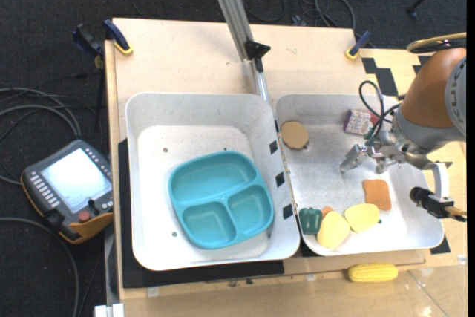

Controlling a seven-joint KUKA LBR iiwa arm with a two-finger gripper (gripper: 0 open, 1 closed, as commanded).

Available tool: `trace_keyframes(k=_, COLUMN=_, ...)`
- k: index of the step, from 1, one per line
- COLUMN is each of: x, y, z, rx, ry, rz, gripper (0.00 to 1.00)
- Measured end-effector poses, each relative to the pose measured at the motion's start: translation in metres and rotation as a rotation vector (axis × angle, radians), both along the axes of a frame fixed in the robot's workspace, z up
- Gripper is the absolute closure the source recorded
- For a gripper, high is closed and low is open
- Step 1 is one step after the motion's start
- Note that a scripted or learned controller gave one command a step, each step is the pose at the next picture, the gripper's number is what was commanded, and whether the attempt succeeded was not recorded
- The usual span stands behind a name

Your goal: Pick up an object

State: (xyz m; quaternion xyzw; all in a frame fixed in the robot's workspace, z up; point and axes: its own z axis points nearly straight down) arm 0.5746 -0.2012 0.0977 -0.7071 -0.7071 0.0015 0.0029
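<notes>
Two shallow white plastic bins are set side by side. In the left bin (148, 122) one smooth teal three-compartment tray (220, 198) is seen. In the right bin (319, 111) lie one round tan disc (295, 135), one orange spongy block (378, 194), two yellow rounded pieces (347, 223), one green pepper (309, 218) and one purple packet (358, 121). One yellow corn cob (373, 272) is noted on the bench, near. The arm is bent in from the right; the gripper (365, 159) is held spread, nothing pinched, just far of the block.

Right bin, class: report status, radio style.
Claw open, low over right bin, holding nothing. Nearest: orange block, round cookie. Path unobstructed.
</notes>
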Motion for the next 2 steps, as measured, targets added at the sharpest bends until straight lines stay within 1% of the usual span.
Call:
trace_keyframes(k=1, x=0.002, y=-0.001, z=0.015, rx=-0.003, ry=-0.008, rz=0.0, gripper=1.0)
trace_keyframes(k=2, x=0.009, y=-0.006, z=0.06, rx=-0.005, ry=-0.012, rz=0.002, gripper=1.0)
